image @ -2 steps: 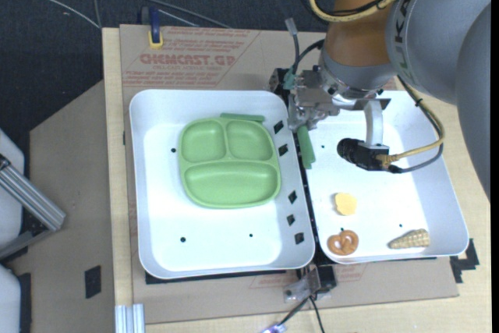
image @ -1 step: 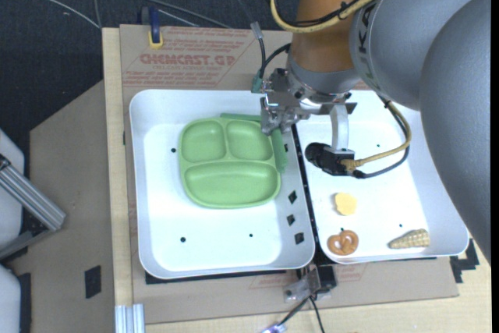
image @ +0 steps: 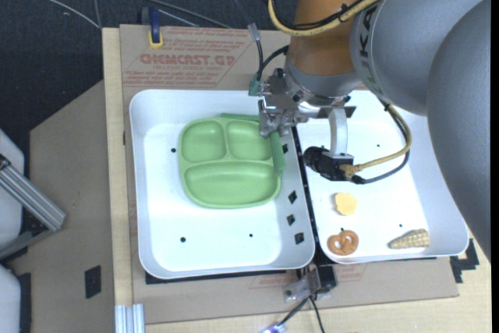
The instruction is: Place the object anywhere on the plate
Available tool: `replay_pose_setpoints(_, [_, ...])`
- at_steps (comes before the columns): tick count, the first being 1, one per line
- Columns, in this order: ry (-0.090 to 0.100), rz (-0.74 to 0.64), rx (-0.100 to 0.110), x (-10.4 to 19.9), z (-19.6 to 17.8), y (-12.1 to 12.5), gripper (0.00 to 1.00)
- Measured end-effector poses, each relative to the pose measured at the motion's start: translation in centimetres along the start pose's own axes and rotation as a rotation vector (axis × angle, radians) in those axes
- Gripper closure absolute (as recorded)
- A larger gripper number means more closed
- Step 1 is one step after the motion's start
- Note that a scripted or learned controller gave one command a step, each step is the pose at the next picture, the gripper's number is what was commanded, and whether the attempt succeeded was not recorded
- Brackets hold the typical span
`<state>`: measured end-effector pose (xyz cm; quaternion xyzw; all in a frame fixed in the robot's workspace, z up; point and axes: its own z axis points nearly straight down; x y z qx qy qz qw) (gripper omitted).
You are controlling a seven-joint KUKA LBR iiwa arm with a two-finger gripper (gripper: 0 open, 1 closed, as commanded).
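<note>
A light green plate (image: 226,164) with three compartments lies in the left bin (image: 156,191), its right edge close to the bin's right wall. My gripper (image: 271,125) hangs over the plate's upper right corner, near the divide between the two bins. A darker green strip (image: 278,156) runs down from the gripper along the plate's right rim; I cannot tell whether it is a separate object or the plate's own edge. The wrist hides what lies directly under the gripper.
The right bin (image: 405,191) holds a small yellow piece (image: 345,204), a brown pretzel (image: 343,242) and a tan ridged cone-shaped piece (image: 409,239) near its front. The arm's bulk covers that bin's rear and right part.
</note>
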<state>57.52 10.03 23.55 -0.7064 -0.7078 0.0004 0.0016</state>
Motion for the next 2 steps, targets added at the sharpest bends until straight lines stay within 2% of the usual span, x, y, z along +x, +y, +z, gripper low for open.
replay_pose_setpoints(1, [-0.002,0.002,0.003,-0.26,2.13,-0.04,1.0])
replay_pose_setpoints(2, [-0.001,0.002,0.0,-0.26,2.0,0.0,0.0])
